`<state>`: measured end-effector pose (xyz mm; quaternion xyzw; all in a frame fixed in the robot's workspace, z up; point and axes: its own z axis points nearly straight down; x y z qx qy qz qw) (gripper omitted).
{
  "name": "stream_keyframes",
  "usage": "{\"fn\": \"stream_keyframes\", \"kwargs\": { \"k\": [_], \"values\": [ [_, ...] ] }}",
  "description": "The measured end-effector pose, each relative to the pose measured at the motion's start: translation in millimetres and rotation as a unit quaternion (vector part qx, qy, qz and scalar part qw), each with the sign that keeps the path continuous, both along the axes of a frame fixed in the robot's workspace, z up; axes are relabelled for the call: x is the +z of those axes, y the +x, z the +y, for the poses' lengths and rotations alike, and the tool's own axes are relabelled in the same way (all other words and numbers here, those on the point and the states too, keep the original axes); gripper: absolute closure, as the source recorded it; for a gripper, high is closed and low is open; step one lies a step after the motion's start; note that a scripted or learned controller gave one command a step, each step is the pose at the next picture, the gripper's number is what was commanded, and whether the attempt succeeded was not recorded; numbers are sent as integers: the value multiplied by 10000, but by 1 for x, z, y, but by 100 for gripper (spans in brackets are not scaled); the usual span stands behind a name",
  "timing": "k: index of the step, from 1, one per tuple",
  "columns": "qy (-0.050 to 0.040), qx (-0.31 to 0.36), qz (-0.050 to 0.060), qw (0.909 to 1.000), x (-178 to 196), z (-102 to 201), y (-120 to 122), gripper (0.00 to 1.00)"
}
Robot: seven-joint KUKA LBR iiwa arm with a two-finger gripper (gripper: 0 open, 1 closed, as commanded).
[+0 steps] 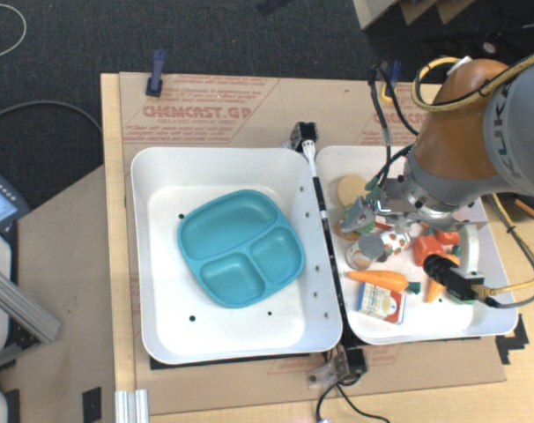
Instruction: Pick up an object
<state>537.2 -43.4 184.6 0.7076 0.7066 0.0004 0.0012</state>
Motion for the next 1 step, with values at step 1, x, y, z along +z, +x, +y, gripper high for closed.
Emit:
{"fn": "stream_keyframes", "kwargs": {
  "k": [1],
  "values": [
    [7, -26, 43, 10000, 0, -39, -61, 0]
  ]
}}
